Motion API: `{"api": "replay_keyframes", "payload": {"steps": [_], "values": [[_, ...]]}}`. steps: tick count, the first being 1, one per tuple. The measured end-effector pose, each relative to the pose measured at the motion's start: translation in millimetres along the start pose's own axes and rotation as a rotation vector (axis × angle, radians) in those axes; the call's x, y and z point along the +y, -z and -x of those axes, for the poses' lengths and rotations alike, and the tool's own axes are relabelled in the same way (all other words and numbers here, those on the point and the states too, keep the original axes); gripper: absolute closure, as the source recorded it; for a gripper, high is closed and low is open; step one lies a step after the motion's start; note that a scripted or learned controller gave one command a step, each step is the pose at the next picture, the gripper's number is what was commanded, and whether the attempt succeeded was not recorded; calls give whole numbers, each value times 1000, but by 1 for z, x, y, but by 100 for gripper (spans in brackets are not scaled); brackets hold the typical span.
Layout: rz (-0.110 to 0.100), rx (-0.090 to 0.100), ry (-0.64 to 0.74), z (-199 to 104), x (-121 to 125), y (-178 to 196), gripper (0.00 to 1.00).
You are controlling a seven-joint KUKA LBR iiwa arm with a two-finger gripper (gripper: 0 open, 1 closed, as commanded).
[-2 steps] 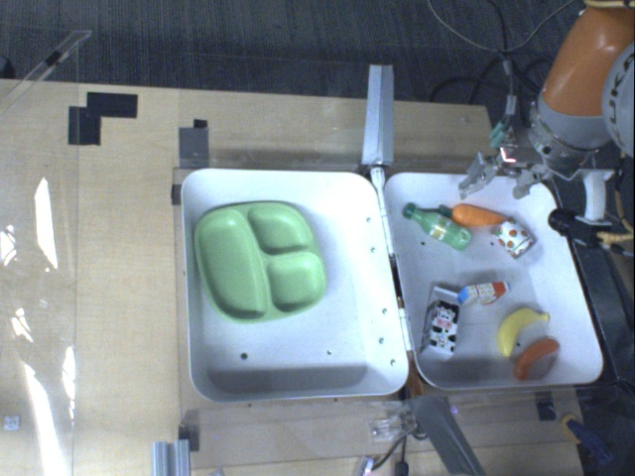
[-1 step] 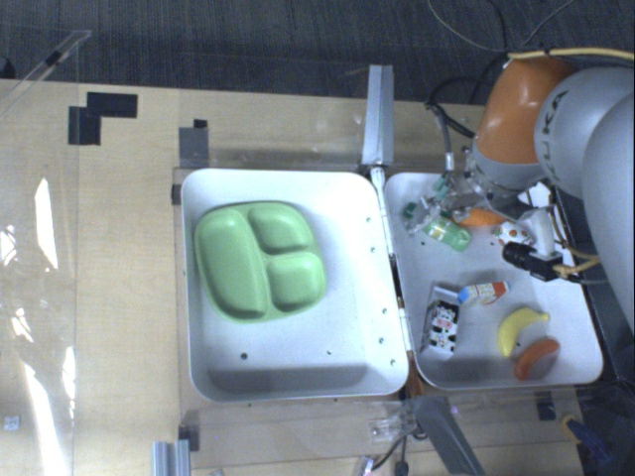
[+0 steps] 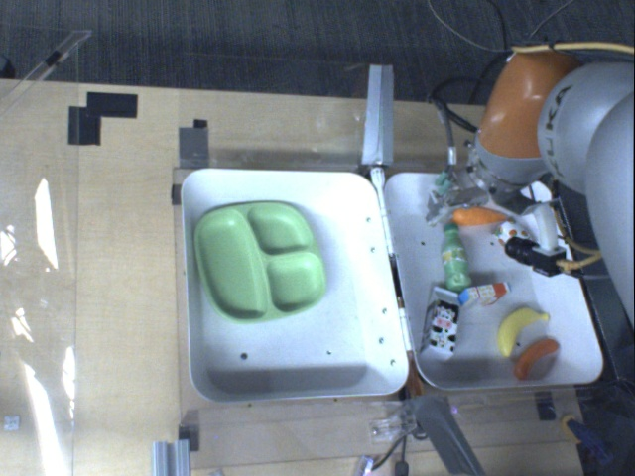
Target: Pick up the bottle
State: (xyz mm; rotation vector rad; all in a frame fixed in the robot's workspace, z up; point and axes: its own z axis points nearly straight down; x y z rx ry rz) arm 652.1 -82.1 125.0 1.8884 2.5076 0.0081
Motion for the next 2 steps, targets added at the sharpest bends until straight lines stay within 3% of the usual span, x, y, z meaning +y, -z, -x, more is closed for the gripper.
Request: {"api": "replay_keyframes", "payload": {"steps": [1,2], "values": [[0,0,0,0,0,0,0],[-5,-1,-103,41,-79,-25,0]]}}
